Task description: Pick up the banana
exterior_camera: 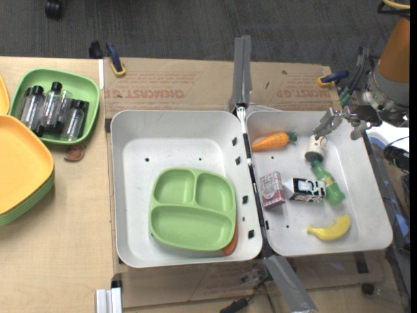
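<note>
In the camera view, two white bins are seen side by side on the bench. The banana (330, 229) lies in the right bin (374, 194), near its front edge and toward the front right corner, apart from the other things. Behind it, a green bottle (324, 175) and a small dark carton (306, 189) lie together at the bin's middle, a pink box (271, 190) sits near the left wall, and a carrot (272, 141) lies at the back left. A green divided plate (193, 209) is held in the left bin (124, 175).

The gripper (332, 124) hangs over the back right part of the right bin, well apart from the banana; whether it is open or closed cannot be told, and nothing is seen held.

A miss is judged likely if the descent is made near the bottle, which could be struck or taken instead. The curved banana could also be pushed against the front wall and slip free.
</note>
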Action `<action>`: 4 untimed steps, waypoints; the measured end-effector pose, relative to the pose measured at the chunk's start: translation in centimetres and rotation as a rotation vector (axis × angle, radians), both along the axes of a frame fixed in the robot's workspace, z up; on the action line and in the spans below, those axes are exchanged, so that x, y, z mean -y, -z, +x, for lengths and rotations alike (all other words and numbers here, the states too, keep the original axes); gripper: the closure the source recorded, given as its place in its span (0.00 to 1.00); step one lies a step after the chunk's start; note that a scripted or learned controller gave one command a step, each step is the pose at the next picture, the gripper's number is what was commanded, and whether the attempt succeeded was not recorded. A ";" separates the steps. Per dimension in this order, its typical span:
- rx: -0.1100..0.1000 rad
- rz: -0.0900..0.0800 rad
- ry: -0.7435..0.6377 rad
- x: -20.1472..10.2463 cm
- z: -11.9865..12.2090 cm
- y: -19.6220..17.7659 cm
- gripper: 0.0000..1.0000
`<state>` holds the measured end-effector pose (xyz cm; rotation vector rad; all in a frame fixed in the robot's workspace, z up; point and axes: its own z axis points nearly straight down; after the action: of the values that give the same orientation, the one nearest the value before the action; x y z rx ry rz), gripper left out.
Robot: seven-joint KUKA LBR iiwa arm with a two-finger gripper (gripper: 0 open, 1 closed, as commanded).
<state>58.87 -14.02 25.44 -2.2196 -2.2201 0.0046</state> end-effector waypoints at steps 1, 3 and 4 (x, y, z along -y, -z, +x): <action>0.000 0.001 -0.156 0.2 -2.0 0.9 0.00; 0.010 -0.001 0.260 1.1 -5.0 14.7 1.00; 0.001 -0.002 0.445 3.6 -0.3 13.5 1.00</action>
<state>58.59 -17.59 11.89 -2.6560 -1.6771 0.0044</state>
